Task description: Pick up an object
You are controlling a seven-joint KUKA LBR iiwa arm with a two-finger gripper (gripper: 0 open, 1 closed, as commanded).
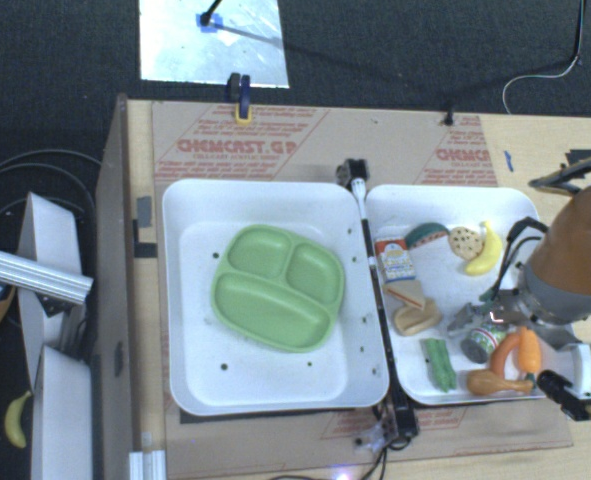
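Nearest the camera, along the front wall of the right shallow white bin, lie a green pod-shaped toy, a brown drumstick-shaped toy and an orange carrot-shaped toy. Going left to right from the far side: the left shallow white bin holds a pale green plastic tray with three compartments, lying flat near its middle. In the right bin, a small red-and-white carton stands beside the dividing wall, a tan wedge-shaped block just below it. Farther right sit a round speckled cookie and a yellow banana, touching. The claw hovers low beside a small round tin with a green and red label; whether it is apart or together cannot be told.
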